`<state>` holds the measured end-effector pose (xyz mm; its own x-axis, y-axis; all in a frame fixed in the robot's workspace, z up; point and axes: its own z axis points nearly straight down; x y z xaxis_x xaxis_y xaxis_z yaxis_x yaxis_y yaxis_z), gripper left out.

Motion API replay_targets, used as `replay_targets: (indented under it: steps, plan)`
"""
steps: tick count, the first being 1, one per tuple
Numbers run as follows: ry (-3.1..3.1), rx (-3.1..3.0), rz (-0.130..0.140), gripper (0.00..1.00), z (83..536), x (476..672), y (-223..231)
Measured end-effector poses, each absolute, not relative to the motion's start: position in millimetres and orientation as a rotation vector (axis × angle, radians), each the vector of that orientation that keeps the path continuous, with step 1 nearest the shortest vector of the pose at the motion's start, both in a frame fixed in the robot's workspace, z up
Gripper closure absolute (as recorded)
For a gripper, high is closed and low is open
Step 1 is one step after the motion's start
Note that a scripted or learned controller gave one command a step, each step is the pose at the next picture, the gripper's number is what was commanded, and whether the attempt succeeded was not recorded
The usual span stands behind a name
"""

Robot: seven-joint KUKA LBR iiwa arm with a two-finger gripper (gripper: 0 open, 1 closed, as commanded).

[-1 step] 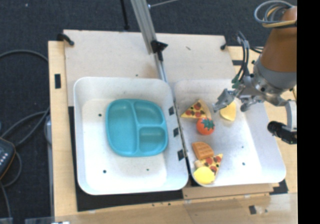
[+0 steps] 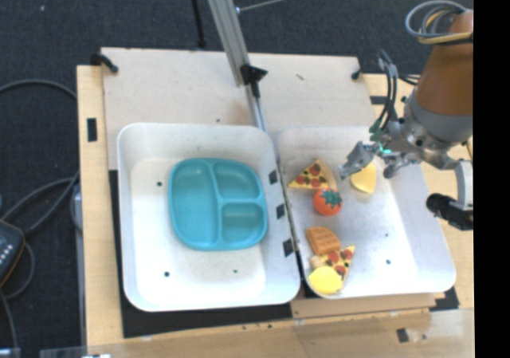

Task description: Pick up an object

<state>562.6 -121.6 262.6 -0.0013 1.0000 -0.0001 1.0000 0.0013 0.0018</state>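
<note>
Claw (image 2: 374, 159) is over the right shallow white bin (image 2: 414, 257), fingers spread open w/ nothing between them. Pale yellow cheese-like wedge (image 2: 365, 181) lies just below claw, in that bin's upper part. Same bin: pizza slice toy (image 2: 312, 176), red tomato toy (image 2: 327, 202), brown waffle piece (image 2: 322, 240), yellow lemon-like toy (image 2: 324, 279). Left bin (image 2: 143, 269) holds a teal sectioned plastic tray (image 2: 217, 203).

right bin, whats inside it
Inside the right bin: two pizza slices, a tomato, a waffle, a lemon and a cheese wedge. The tool partly covers the cheese.
</note>
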Motion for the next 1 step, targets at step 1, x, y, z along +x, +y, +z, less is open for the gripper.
replay_targets:
  steps: [1]
  plan:
    - [2.223, 2.224, -0.006, 0.00, 199.1, 562.0, -121.8]
